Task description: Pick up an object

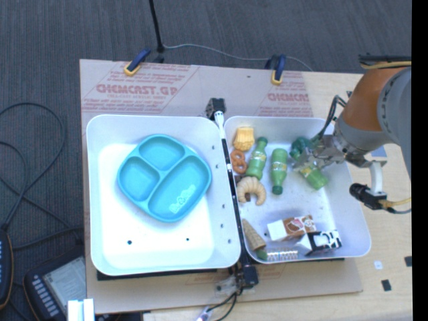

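**Gripper low over green bottles in the right bin**

Gripper [313, 158] sits in the far right part of the right bin [358, 236], among small green bottles [314, 176]; whether it is open or closed cannot be told. Left of it stand two more green bottles [278, 170], then a croissant [251, 190], a pretzel [239, 159] and a yellow corn piece [244, 138]. Boxed items [298, 228] lie near. The left bin [107, 259] holds a blue divided plate [164, 177].
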`<action>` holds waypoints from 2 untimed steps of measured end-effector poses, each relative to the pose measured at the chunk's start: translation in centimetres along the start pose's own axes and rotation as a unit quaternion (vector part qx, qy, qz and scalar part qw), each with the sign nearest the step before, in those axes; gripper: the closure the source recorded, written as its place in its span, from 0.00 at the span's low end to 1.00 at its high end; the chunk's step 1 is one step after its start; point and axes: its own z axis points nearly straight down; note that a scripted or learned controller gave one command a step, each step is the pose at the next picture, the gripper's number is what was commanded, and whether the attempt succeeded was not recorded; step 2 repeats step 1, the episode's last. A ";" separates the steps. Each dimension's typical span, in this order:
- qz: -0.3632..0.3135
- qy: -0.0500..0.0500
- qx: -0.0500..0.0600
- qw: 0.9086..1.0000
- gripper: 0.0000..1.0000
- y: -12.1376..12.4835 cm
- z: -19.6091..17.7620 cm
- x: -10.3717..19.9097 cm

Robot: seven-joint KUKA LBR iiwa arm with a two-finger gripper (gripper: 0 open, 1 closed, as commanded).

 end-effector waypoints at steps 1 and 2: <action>0.001 0.001 0.004 1.000 1.00 -0.6 -11.0 4.1; 0.001 0.001 0.004 1.000 1.00 -0.6 -11.0 4.1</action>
